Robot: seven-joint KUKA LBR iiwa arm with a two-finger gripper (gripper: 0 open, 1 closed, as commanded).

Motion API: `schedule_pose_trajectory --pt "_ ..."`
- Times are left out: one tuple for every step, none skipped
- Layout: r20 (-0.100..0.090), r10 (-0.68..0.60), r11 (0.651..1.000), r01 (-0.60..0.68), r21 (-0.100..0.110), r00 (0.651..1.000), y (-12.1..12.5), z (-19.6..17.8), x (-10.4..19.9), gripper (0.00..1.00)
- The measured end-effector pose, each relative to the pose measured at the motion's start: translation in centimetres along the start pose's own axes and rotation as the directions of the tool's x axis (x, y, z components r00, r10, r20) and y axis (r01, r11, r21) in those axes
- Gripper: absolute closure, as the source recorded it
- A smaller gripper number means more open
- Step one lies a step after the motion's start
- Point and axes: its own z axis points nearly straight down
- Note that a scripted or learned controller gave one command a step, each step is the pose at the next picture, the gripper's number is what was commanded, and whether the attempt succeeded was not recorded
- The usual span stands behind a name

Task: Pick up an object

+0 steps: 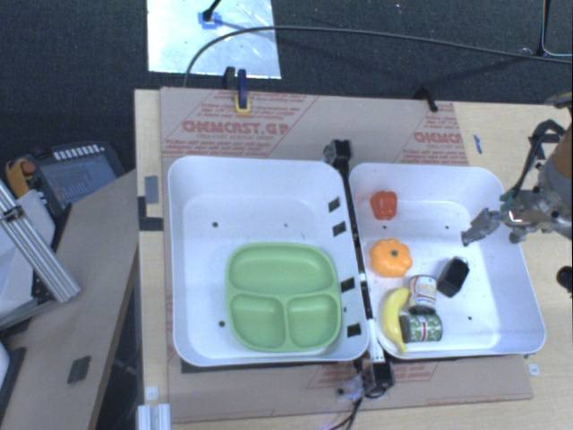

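Observation:
The right bin holds several objects. A red pepper lies near its back left. An orange pumpkin-shaped fruit sits below it. A small black block rests mid-bin. Beside it stands a small white and red can. A green can lies on its side against a yellow banana at the front left. My gripper hangs over the bin's right side, above and to the right of the black block, with nothing seen in it.
The left bin holds a green divided plate. A black divider strip runs between the bins. Cardboard lies under both. A clamp and cables sit at the back, a pendant at left.

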Motion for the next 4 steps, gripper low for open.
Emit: schedule_pose_trajectory --pt "-0.001 0.0 1.0 0.0 0.002 1.0 0.6 6.0 0.4 0.0" --pt "-0.001 0.001 1.0 -0.001 0.003 1.0 -0.3 11.9 0.7 0.0" --pt "0.003 0.0 1.0 0.0 -0.006 1.0 0.0 10.5 0.6 1.0" --pt "0.003 -0.001 1.0 0.001 -0.008 1.0 -0.4 4.2 0.4 1.0"
